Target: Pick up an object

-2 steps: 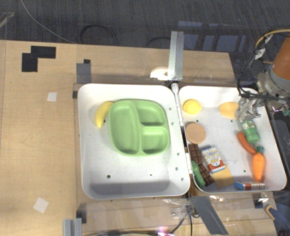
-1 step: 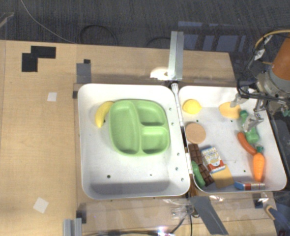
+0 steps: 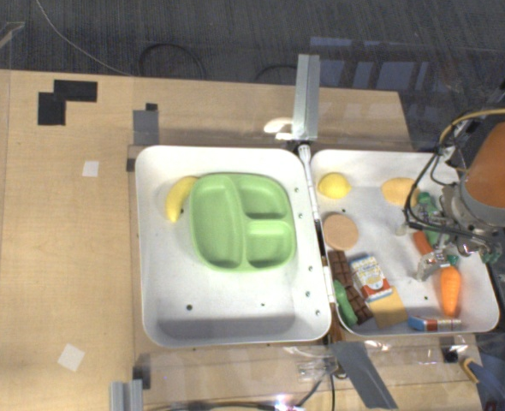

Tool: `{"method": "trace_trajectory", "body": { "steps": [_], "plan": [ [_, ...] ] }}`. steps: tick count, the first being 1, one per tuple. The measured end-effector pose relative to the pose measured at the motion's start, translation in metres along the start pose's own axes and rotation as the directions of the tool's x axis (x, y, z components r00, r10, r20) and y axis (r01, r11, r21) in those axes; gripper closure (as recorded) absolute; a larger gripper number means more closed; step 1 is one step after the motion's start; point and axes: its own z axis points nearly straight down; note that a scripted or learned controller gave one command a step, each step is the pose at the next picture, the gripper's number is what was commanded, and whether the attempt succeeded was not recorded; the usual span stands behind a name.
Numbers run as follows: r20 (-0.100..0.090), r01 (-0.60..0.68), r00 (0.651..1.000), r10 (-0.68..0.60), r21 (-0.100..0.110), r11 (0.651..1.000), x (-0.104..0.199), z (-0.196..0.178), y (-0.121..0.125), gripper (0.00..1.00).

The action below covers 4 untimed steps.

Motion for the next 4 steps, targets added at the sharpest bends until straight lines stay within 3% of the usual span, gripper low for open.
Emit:
{"method": "trace_trajectory", "body": {
  "steps": [1,2,3,4],
  "plan": [
    [0.018,0.006,1.0,-0.006,0.006,1.0,-0.006,-0.016,0.0,1.0],
    [0.017,0.007,1.0,-0.007,0.006,1.0,-0.006,-0.015,0.0,0.0],
    [-0.002,-0.124,0.992,0.124,-0.001,0.992,-0.004,0.0,0.0,0.0],
    [0.002,-0.266,0.964,0.266,0.001,0.964,0.018,0.0,0.002,0.0]
  ]
}}
